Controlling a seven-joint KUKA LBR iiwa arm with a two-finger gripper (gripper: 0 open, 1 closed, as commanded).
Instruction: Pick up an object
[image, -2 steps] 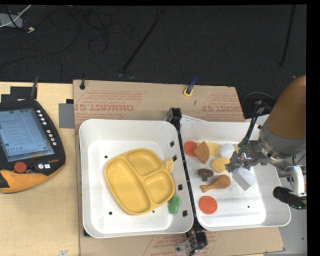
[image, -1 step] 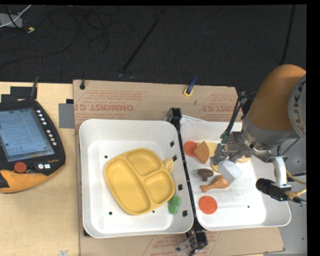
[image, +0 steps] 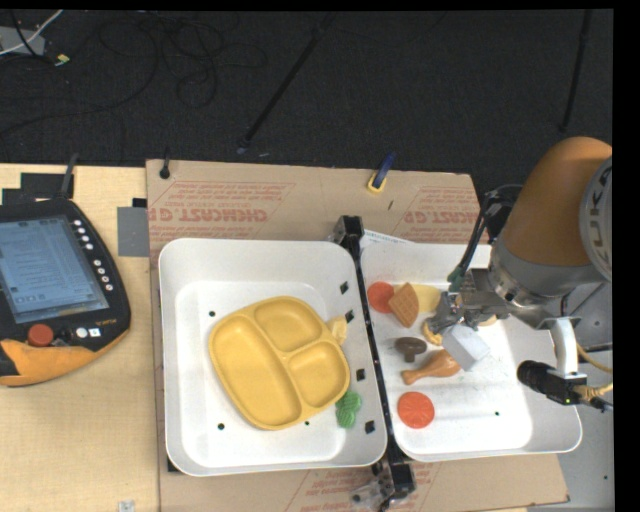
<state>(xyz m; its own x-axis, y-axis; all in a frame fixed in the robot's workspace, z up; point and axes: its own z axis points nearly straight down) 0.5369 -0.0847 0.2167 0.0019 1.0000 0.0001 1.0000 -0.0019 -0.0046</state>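
From where I'm standing the red disc (image: 416, 409) sits nearest, then at its 1 o'clock the drumstick (image: 432, 368) right under the claw (image: 455, 335), can't tell its state, so I'd drop straight down and pinch the thin end first.

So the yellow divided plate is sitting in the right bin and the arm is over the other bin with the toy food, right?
Not quite: the camera view shows the yellow divided plate in the left bin; the arm is over the right bin with the toy food.
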